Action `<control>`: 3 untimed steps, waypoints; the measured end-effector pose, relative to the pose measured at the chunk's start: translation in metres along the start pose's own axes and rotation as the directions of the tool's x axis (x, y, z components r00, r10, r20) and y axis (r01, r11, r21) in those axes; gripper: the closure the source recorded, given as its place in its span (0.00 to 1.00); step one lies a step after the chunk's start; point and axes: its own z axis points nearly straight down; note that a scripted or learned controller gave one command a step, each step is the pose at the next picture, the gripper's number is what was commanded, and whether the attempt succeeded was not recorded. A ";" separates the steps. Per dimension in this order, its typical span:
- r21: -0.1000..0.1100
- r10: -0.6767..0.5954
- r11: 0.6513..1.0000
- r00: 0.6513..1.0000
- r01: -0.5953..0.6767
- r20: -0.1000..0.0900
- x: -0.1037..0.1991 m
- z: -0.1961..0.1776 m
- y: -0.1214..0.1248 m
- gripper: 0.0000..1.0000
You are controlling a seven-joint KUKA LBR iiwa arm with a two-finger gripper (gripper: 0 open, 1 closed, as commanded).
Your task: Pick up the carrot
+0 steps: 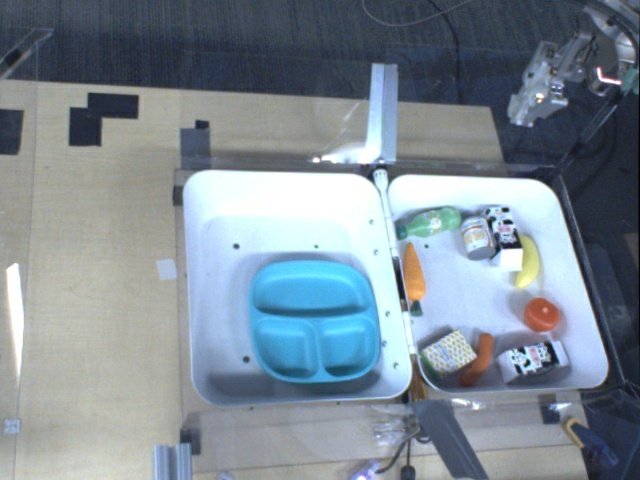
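Observation:
The carrot is a short orange stick lying lengthwise along the left wall of the right bin, close to the divider. My gripper hangs at the top right of the view, well above and behind the right bin's far corner, far from the carrot. Its fingers point down toward the left, and nothing shows between them.
The right bin also holds a green bottle, a small can, a banana, an orange-red round fruit, a milk carton, a sausage and a patterned box. A blue divided tray sits in the left bin.

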 end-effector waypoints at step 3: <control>0.000 -0.472 0.882 0.882 0.472 0.000 0.016 0.026 -0.072 1.00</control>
